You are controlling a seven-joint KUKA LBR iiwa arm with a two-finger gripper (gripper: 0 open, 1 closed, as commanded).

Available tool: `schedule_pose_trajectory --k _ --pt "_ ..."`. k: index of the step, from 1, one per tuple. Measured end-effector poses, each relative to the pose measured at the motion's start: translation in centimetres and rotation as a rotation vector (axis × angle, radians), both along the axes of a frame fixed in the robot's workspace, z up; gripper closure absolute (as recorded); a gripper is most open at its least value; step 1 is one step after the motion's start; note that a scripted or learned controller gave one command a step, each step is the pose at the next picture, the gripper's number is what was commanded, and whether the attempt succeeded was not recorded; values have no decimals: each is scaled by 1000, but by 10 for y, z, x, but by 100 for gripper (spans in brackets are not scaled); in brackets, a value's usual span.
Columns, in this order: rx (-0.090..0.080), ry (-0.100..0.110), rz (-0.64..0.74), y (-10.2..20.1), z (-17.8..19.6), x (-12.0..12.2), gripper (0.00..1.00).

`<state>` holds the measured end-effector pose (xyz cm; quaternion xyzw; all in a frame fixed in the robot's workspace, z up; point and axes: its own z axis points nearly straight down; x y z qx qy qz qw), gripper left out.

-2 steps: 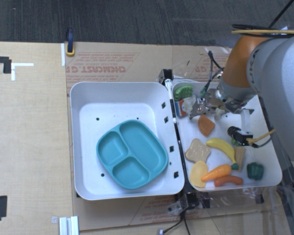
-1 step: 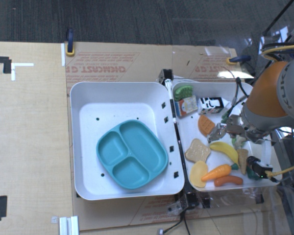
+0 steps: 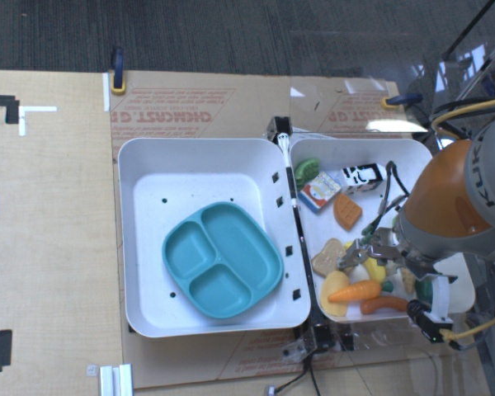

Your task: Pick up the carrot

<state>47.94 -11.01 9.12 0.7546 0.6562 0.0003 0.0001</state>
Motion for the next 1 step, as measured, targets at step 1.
schedule_pose_trajectory --k 1 --pt "-2 6 -110 -52 82 0 0"
